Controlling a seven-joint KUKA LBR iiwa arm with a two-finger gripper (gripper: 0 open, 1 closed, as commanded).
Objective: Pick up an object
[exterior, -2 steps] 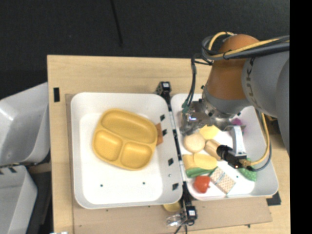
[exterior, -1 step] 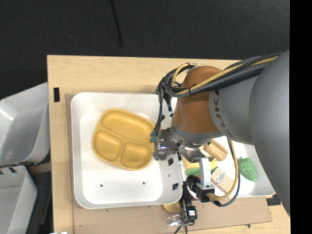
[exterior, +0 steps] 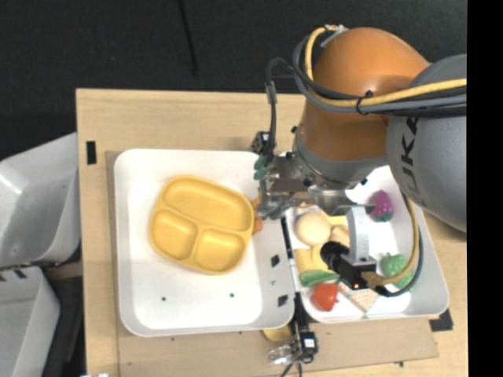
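Note:
My gripper hangs low over the ridge between the two bins, just right of the yellow divided plate in the left bin. The arm's orange band and grey wrist cover the back of the right bin. Just right of the gripper lie toy foods: a cream round piece, a green pod, a red piece, purple grapes and a green leafy piece. A small orange bit shows at the plate's right rim, below the gripper.
A tan wedge lies at the right bin's front. A yellow thing sits outside the bins at the front edge. The wooden bench frames both bins; a white shape stands off to the left.

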